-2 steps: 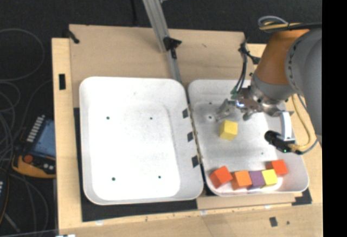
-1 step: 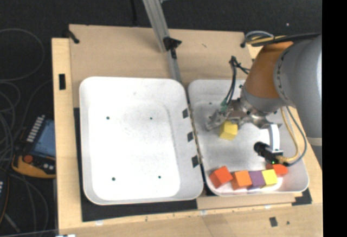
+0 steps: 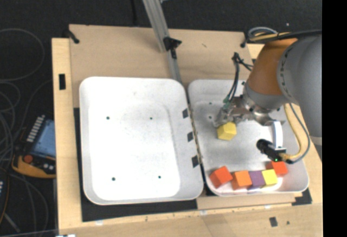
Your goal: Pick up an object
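- Two white bins were seen side by side; the yellow block [image 3: 227, 132] lay in the right bin [image 3: 206, 95], toward its middle.
- The gripper [image 3: 224, 117] was poised just above the block's far edge.
- The pincer's state could not be told.
- The approach step was judged in hand; a descent and closure around the block would be called for next.
- Four blocks [image 3: 244, 177] were lined along the near wall.
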`<state>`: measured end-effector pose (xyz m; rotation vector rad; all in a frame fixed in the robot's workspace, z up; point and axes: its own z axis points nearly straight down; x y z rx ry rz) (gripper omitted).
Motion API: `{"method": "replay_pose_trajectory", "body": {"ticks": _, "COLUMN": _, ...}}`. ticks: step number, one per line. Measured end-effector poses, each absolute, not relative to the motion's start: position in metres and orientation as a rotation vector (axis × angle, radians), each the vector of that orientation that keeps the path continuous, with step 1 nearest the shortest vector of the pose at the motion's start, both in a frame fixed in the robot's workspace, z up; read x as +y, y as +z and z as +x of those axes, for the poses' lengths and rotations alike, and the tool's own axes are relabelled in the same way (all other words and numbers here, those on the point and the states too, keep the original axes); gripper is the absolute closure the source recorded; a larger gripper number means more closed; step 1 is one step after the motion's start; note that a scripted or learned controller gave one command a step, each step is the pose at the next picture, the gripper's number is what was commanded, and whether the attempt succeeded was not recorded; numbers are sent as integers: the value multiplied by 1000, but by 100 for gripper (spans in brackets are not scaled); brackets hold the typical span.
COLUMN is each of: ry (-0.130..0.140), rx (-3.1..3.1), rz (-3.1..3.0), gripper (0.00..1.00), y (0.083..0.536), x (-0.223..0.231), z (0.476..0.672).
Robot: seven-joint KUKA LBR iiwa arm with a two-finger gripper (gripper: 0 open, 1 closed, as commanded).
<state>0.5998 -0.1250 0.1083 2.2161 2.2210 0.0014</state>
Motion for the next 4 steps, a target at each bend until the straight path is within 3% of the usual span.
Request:
{"method": "replay_pose_trajectory", "body": {"ticks": 1, "ry": 11, "rx": 2227, "rz": 2208, "gripper": 100, "y": 202, "x": -43, "z": 604}}
{"method": "replay_pose_trajectory", "body": {"ticks": 2, "ry": 14, "rx": 2230, "rz": 2207, "gripper": 100, "y": 317, "x": 57, "z": 587}}
{"method": "replay_pose_trajectory", "body": {"ticks": 3, "ry": 9, "rx": 2223, "rz": 2211, "gripper": 100, "y": 391, "x": 37, "z": 584}}
{"method": "replay_pose_trajectory", "body": {"ticks": 4, "ry": -11, "rx": 2226, "rz": 2224, "gripper": 100, "y": 233, "x": 53, "z": 546}}
